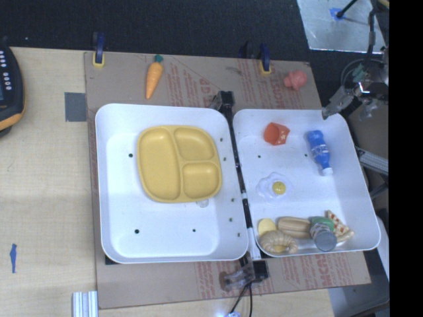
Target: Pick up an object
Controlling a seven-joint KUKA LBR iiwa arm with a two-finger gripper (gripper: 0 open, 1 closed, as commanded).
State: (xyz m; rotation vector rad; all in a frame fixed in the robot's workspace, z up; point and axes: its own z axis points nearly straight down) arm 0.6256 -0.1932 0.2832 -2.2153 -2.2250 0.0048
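A yellow divided plate (179, 162) lies in the white left bin (119, 243); a red block (276, 134) and blue bottle (319, 151) in the white right bin (350, 177).

lab bench (46, 177), clamped bins (119, 243)

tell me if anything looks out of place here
Two toys lie outside the bins on the brown board: a carrot beyond the left bin, and a pink item beyond the right bin. The rest sits inside the bins.

Divided plate (178, 162) sits in left bin (112, 243). Right bin (350, 177) has bottle (318, 151), fried egg (274, 187), food pile along near edge.
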